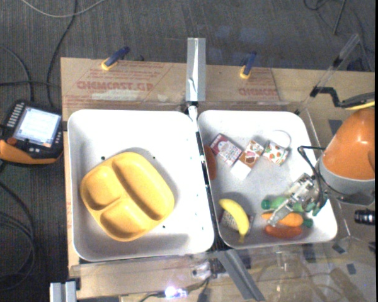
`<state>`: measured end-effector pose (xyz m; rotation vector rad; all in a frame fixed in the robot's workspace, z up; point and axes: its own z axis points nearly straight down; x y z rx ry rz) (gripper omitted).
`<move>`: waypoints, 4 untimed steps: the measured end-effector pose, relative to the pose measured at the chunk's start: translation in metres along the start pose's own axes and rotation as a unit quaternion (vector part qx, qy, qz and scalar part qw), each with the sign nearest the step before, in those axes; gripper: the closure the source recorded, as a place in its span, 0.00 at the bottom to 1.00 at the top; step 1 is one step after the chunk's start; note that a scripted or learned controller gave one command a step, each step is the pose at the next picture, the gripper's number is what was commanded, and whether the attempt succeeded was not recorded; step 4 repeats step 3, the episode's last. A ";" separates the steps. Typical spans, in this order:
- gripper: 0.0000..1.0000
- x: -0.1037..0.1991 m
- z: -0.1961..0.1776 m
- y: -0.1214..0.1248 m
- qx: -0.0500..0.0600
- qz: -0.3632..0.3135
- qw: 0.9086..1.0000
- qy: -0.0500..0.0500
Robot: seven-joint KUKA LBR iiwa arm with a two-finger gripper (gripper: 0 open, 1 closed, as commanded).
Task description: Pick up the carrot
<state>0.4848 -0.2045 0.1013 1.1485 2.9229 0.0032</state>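
While the arm reaches in from the right, the end effector (288, 207) sits low in the right bin (258, 119), directly over the near right corner cluster. Its open or closed state cannot be told from this angle. The carrot (290, 220) lies at that corner, orange body with green top pointing left, touching a reddish item (283, 231) just below it and a green piece (272, 202) beside it. A banana (235, 214) lies nearby to the left. Risk assessment: crowding is the main hazard. A descent slightly off centre would likely catch the reddish item or the green piece instead, or push the carrot against the bin wall. The yellow divided tray (127, 195) in the left bin (101, 124) is well apart.
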 end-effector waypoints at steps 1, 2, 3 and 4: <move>0.00 -0.002 0.011 0.001 -0.001 -0.005 1.000 -0.004; 1.00 -0.005 0.000 0.003 -0.004 -0.004 1.000 -0.009; 1.00 0.044 -0.077 0.047 0.001 -0.107 0.994 0.000; 1.00 0.044 -0.077 0.047 0.001 -0.107 0.994 0.000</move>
